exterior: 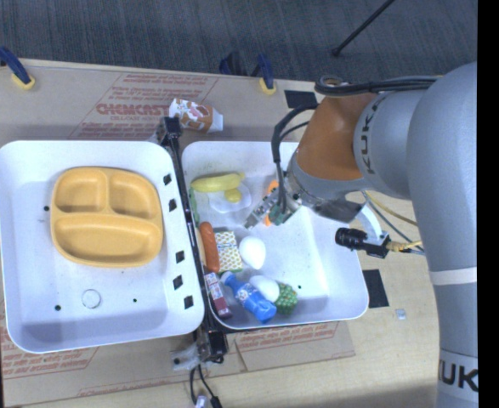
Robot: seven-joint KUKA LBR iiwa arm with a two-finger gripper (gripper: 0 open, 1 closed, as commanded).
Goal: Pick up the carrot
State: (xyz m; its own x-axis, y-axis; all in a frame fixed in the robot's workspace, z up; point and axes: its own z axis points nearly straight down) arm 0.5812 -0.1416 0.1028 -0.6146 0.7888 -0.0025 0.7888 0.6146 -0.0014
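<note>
At the near edge of the right bin (343, 300), a blue bottle (254, 301) lies between a small dark red bottle (218, 292) and a green knobbly item (286, 297), with a white egg-shaped object (268, 287) resting against the blue bottle and the green item. A little farther in, a second white egg (252, 252) sits beside a checkered packet (228, 249). A long red-orange sausage-like piece (208, 245) lies along the bin's left wall, just beside the packet. Beyond these, near the middle of the right bin, the gripper (266, 212) is down low over the bin floor, under the arm's orange band (338, 143). The carrot (276, 218) shows as a small orange patch right at the gripper's tip, mostly hidden by the wrist. Whether the gripper is open or closed, and whether it has hold of the carrot, cannot be told from this angle. Farther back in the same bin, a yellow banana-like item (217, 182) lies next to a clear cup (234, 197). The left bin (28, 313) holds a yellow divided tray (106, 215) in its far half. Past both bins, a small brown and white packet (195, 115) lies on the cardboard (130, 92), which is held down by blue clamps (16, 66) at the far edge.
</note>
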